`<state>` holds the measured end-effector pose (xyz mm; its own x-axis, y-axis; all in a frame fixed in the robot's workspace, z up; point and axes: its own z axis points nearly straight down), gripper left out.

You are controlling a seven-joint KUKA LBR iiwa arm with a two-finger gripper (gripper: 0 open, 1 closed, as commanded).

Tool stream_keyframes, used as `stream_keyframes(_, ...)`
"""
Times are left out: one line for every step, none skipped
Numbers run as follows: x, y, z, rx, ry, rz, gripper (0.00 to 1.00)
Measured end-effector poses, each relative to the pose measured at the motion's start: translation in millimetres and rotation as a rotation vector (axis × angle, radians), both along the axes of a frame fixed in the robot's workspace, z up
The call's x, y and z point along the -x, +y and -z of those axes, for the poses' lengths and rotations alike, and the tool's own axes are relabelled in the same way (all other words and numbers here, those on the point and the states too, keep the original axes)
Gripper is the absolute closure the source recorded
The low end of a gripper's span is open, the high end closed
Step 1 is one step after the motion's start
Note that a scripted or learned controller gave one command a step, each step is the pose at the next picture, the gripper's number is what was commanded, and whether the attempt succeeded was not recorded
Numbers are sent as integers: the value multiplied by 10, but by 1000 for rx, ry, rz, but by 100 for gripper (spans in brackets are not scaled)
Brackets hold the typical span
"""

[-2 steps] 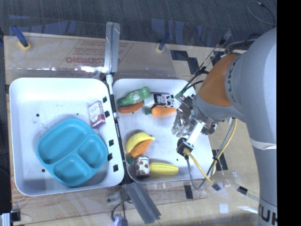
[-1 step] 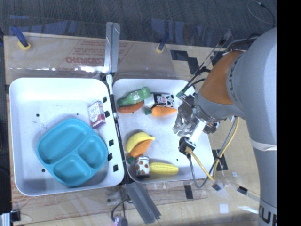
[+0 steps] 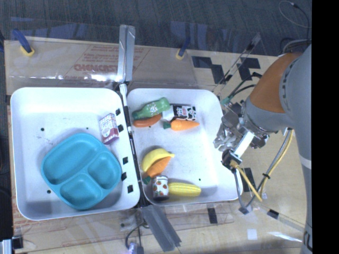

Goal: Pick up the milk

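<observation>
The milk [image 3: 184, 111] is a small black-and-white, cow-patterned carton lying at the back of the right bin [image 3: 212, 181], between a green bottle [image 3: 151, 108] and an orange carrot [image 3: 185, 125]. My gripper [image 3: 229, 148] hangs over the right rim of that bin, well to the right of the milk and nearer the front. Nothing shows in it.
The right bin also holds a second carrot [image 3: 146, 123], a banana [image 3: 156, 156], a can [image 3: 160, 187] and a corn cob [image 3: 184, 190]. In the left bin [image 3: 26, 142] lie a blue divided plate [image 3: 80, 170] and a maroon carton [image 3: 108, 127].
</observation>
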<state>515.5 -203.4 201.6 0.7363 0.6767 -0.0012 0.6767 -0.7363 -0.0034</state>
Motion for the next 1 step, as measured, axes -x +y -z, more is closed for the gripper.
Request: stream_keyframes(-463, 3, 513, 0, 0, -111, 100)
